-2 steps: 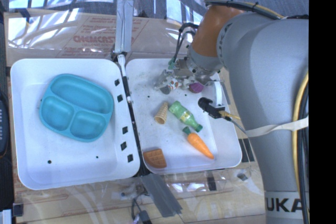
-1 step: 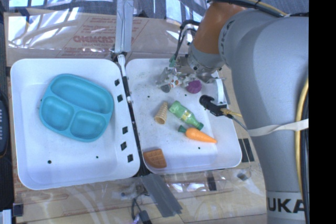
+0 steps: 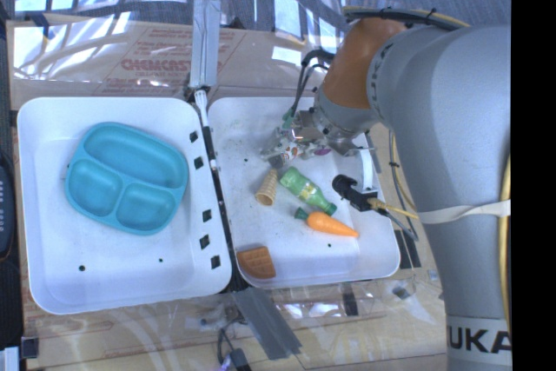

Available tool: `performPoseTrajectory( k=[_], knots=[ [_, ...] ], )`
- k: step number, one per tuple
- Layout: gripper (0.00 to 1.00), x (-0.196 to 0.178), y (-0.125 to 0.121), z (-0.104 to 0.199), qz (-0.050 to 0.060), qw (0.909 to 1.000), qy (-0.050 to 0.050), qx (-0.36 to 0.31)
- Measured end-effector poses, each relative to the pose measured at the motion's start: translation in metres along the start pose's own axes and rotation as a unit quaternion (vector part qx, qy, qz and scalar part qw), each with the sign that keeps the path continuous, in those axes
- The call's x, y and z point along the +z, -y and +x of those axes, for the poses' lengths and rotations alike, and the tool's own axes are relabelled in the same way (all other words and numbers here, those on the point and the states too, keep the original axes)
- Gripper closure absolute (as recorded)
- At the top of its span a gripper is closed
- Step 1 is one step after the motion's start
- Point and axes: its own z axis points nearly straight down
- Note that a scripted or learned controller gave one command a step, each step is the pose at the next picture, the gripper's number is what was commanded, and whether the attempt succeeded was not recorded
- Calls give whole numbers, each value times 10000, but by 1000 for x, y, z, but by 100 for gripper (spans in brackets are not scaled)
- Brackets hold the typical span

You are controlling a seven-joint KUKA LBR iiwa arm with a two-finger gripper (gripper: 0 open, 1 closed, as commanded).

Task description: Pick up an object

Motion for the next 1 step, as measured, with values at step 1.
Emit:
performPoseTrajectory(
  k=[1],
  knots=[
    [100,-133,14,33,-54,10000,2,-4]
  ],
)
